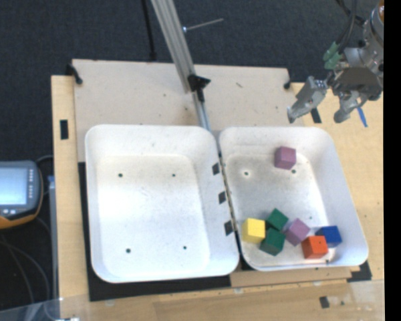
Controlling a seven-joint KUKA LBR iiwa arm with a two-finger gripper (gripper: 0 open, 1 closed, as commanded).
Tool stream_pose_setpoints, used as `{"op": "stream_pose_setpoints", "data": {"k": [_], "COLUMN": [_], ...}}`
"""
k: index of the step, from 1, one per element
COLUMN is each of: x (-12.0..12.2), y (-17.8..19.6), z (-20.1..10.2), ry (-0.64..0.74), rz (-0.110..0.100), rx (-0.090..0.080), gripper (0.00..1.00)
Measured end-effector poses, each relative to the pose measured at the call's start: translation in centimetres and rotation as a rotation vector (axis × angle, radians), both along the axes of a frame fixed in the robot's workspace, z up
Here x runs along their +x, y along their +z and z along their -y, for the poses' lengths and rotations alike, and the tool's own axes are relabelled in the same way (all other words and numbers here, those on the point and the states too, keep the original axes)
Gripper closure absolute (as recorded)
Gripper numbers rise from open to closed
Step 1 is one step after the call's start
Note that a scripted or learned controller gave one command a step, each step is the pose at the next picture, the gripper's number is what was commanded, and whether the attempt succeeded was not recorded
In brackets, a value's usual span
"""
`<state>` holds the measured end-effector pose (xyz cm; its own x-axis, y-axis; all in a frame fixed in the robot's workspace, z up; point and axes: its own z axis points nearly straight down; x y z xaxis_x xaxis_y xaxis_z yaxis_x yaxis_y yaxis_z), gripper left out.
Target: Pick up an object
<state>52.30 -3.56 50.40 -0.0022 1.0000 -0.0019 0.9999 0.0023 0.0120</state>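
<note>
Best to go for the lone purple cube [285, 157] near the far wall of the right-hand shallow white plastic bin [341, 179]: well apart from everything else, so room for a finger on either side. Harder pickings in the near corner of that bin, where the rest sit crowded: yellow cube [254, 229], two dark green cubes [277, 219] and [273, 242] touching or nearly so, a second, paler purple cube [298, 231], orange cube [314, 246] and blue cube [330, 235] hard against the rim. Worth lining the fingers up square to two opposite faces, centring over the cube, then dropping straight down until the tips straddle it before closing. Likely to nudge the cube aside if the descent comes in skewed.

Left-hand white bin [97, 179] bare of cubes, so nothing to pick there.

Gripper [324, 107] hovering above the pale wooden worktop [254, 85], just beyond the far right corner of the right bin, not over the cubes. Fingers spread wide apart, pointing down and toward the bin, nothing between them. Wrist and cabling bunched above, at the frame's right.
</note>
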Motion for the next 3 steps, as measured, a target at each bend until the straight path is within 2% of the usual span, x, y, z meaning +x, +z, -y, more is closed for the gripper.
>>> {"op": "stream_pose_setpoints", "data": {"k": [1, 2, 3], "x": [-2.2, 0.0, -0.7], "y": [4.7, -5.0, -8.7], "z": [2.7, 7.0, 0.9], "ry": [-0.004, -0.007, 0.004], "rz": [-0.002, -0.018, -0.014], "rx": [0.0, 0.0, 0.002], "gripper": [0.0, 0.0, 0.0]}}
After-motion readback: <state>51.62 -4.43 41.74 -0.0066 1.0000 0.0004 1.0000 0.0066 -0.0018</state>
